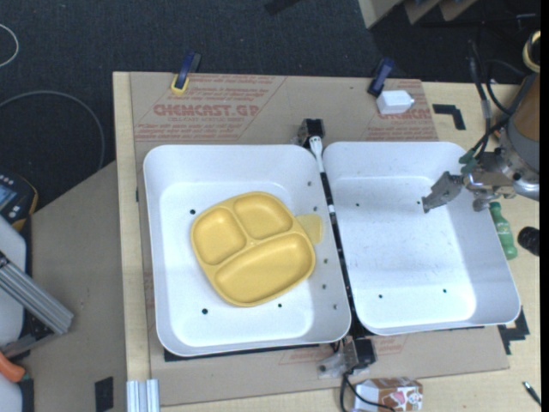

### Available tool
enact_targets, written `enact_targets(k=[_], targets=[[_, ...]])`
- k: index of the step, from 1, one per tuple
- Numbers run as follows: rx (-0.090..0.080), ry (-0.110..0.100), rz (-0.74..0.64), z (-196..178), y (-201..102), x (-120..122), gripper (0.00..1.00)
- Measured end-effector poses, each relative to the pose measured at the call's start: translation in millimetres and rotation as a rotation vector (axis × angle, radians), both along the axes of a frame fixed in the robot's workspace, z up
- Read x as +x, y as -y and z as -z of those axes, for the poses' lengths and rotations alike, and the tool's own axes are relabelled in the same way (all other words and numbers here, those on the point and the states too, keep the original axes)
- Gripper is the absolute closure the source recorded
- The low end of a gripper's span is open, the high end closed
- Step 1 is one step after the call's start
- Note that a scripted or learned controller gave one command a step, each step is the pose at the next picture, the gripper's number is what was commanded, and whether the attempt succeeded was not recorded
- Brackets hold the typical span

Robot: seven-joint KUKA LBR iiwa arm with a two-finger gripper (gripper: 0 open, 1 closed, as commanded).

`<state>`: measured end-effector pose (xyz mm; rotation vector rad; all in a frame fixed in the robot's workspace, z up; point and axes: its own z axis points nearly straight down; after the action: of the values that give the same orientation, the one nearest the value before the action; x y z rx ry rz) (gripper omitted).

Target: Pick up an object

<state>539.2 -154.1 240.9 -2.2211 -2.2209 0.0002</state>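
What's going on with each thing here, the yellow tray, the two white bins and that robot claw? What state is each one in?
Yellow divided plate: lying flat, right way up, in the left bin; its three compartments hold nothing.
Left bin: holds the plate.
Right bin: no object on its floor.
Gripper: above the right bin's far right part, holding nothing that can be seen.

Yellow divided plate in the left bin

The yellow plate [251, 247] is a rounded, three-compartment tray: two smaller wells along its far side and one long well along its near side. It lies flat and upright on the floor of the left bin [171, 187], roughly in the middle, turned at a slant so its long well faces the bin's near right corner. A small pale yellow piece [310, 227] peeks out from under its right edge, close to the bin's right wall.
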Motion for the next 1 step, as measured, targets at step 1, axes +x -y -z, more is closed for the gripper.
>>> enact_targets(k=[1], targets=[[-0.001,0.008,-0.003,-92.4,-31.4,-33.5,0.0]])
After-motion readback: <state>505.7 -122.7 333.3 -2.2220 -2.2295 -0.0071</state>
